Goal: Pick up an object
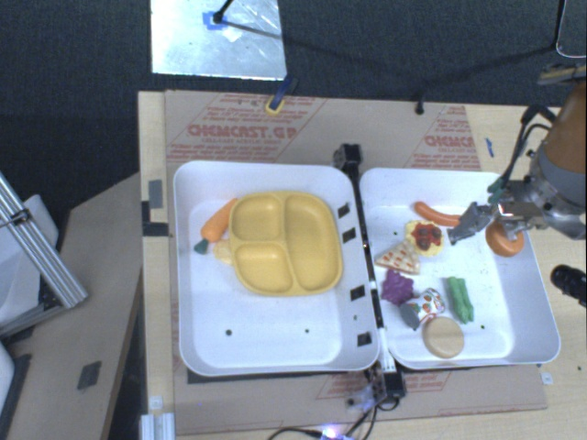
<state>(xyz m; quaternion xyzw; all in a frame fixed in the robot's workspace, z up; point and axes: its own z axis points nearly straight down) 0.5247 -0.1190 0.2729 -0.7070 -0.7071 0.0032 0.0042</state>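
The hot dog (pixel 437 214) lies at the far side of the right bin (pixel 537 333), just beside the pizza (pixel 400 258). The gripper (pixel 463 225) hovers close to its right end, fingers open and empty. Centre over the hot dog, descend vertically, then close.

Right bin (pixel 527 333) holding 8 small toys: hot dog (pixel 435 214) at far side, lying flat; tart (pixel 426 236) just nearer; pizza slice (pixel 399 258) to its left; purple grapes (pixel 397 287); can (pixel 419 308) tipped over; green pickle (pixel 459 299); tan disc (pixel 444 336) nearest; orange piece (pixel 504 241) at right.
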